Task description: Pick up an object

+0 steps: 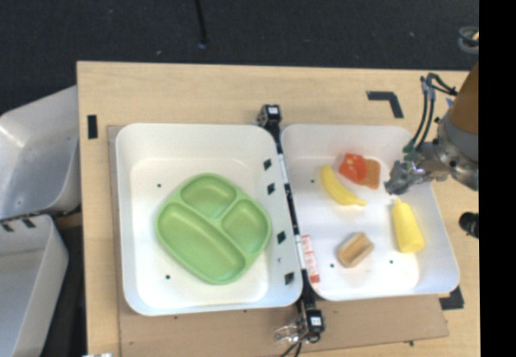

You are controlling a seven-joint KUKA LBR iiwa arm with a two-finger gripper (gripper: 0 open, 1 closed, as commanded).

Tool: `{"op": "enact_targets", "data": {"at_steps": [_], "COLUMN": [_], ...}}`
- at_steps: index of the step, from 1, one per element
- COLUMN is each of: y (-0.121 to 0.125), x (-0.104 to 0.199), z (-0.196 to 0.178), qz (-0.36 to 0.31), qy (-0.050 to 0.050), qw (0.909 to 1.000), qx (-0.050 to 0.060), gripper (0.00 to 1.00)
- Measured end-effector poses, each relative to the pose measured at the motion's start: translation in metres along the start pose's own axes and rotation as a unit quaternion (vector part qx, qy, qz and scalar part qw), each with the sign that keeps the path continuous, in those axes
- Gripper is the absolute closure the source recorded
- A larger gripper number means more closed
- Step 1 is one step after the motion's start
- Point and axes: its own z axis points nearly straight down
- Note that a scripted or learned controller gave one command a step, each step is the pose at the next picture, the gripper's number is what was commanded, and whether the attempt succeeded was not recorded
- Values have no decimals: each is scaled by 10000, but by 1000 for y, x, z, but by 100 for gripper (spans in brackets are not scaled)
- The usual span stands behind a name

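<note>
Yellow corn cob (407, 226) | right bin (435, 267) | just below tool (398, 180)

Tray (211, 228) in left bin (129, 186); banana (341, 187), corn (407, 227), bread (354, 250) in rt bin (322, 283)

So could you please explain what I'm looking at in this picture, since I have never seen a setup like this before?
This is one camera fixed above a wooden bench, looking down at a slant. On the bench sit two shallow white bins side by side. The left bin holds a green divided plate. The right bin holds toy food: a banana, an orange-red piece, a corn cob and a small brown roll. Coming in from the right is the robot arm, grey with an orange band, ending in a gripper. The gripper sits over the right bin, between the orange-red piece and the corn cob. I can see nothing held in it, and whether it is open or closed is unclear.
</note>
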Motion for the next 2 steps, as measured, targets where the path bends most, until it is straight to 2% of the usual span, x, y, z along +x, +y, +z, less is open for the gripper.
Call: {"op": "enact_targets", "data": {"at_steps": [1,2], "y": [1,9], "x": [-1,42], "z": [-4,-9], "qz": [-5,-22], "qy": [10,13], "qw": [10000,10000], "qx": [23,21], "gripper": [100,100]}}
